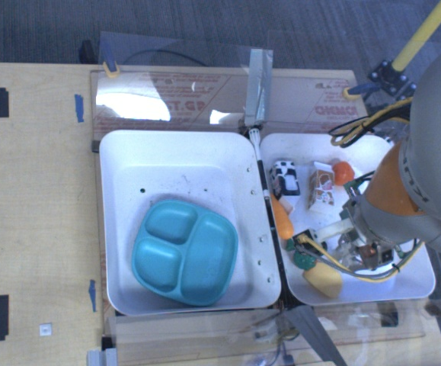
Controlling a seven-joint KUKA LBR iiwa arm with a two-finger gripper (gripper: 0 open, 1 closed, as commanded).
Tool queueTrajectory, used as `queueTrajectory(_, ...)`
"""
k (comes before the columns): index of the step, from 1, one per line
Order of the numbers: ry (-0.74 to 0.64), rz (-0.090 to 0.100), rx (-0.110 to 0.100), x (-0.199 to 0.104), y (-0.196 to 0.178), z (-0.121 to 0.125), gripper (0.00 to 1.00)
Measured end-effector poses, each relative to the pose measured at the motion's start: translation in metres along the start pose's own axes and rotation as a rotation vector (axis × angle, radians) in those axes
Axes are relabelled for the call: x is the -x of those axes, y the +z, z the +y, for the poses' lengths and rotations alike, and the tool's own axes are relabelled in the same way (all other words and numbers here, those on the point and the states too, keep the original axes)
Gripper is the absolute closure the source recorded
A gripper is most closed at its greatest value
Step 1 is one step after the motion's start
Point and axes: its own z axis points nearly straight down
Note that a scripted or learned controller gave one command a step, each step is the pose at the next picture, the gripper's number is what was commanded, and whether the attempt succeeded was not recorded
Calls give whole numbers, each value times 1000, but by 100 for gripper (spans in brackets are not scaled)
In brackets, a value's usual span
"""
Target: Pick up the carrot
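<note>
Two shallow white bins are seen side by side on the wooden bench [37,227]. The left bin [129,158] is taken up mostly by a teal divided plate [185,252], which sits toward the near side with its three compartments facing up.

The right bin [422,280] is the cluttered one. The carrot [282,218] is found lying against that bin's left wall, just beside the divider between the two bins, with its length running roughly along the wall. Right below it a small dark green item [304,260] is spotted, and a yellow rounded thing [323,280], maybe a toy lemon or potato, is parked near the front edge. Further back a small black-and-white object [286,178] and a printed packet [323,189] are laid out, with an orange-red round piece [343,172] touching the packet's far corner.

The grey arm with its orange band [391,189] is reached in from the right, and the tool [355,248] is hung low over the middle of the right bin, near the carrot but apart from it. Whether the tool is wide or narrow can't be told, since it's buried in cables and wrist hardware.
</note>
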Motion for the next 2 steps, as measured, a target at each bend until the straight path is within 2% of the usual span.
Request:
queueTrajectory(1, 2, -1, 1, 1, 0, 1, 0)
queueTrajectory(2, -1, -3, -1, 1, -9, 0, 100)
